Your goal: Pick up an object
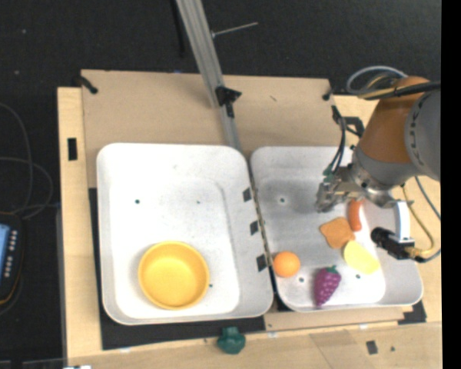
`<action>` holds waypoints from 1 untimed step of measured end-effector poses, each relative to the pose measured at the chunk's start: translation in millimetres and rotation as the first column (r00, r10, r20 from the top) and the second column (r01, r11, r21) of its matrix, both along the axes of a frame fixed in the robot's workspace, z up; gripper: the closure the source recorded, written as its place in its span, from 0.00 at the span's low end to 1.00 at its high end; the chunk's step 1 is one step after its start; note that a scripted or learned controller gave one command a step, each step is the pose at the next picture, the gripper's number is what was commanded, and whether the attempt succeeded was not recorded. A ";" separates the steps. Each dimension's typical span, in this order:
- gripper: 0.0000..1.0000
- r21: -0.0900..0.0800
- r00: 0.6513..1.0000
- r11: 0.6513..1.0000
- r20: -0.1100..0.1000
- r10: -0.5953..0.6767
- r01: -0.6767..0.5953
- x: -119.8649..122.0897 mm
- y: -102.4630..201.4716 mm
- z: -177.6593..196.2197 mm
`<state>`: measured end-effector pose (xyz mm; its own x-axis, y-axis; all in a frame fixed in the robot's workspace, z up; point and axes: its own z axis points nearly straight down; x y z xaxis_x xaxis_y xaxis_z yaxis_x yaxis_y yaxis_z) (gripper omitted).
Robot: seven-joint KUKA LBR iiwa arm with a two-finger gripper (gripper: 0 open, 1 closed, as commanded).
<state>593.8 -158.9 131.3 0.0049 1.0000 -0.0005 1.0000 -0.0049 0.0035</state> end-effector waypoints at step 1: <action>1.00 -0.001 1.000 1.000 0.004 0.008 -0.008 1.1 5.1 62.5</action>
<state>594.9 -153.8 193.8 -0.0034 1.0000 -0.0015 1.0000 0.0034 0.0077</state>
